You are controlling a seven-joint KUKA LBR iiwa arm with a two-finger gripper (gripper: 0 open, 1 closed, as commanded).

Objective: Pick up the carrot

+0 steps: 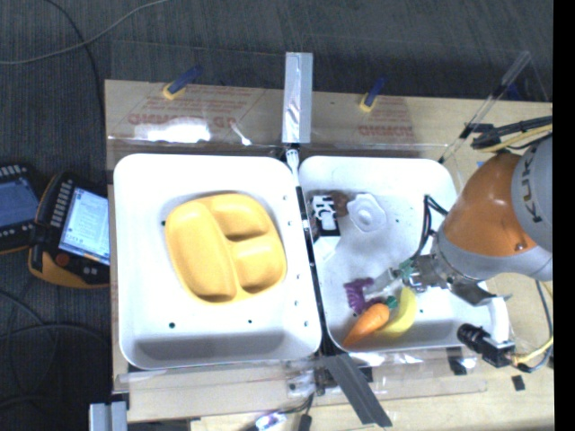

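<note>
Carrot [367, 323]: you find it in the right-hand bin [440, 182], near the front wall, a smooth orange taper lying on a slant with its thick end up toward the gripper. Beside it, touching on its right, lies a banana [403, 313], glossy yellow and curved. Just to the carrot's upper left sits a small purple piece [358, 289], ragged in outline; you cannot tell what it is. Toward the back of the same bin you have a clear, rounded plastic item [367, 213] and, left of it, a dark boxy item with white markings [324, 212]. Gripper [404, 281]: it hangs low over the banana and the carrot's thick end, at the tip of the grey arm with its glossy orange band [485, 209]; whether it is spread or pressed together you cannot tell from this angle, and nothing shows pinched in it. Left-hand bin [135, 241]: shallow, white, round-cornered, holding a yellow tray [225, 245] of smooth plastic, moulded into three compartments. Bench [126, 97]: pale wood, with a clear sheet along its back edge.
</note>
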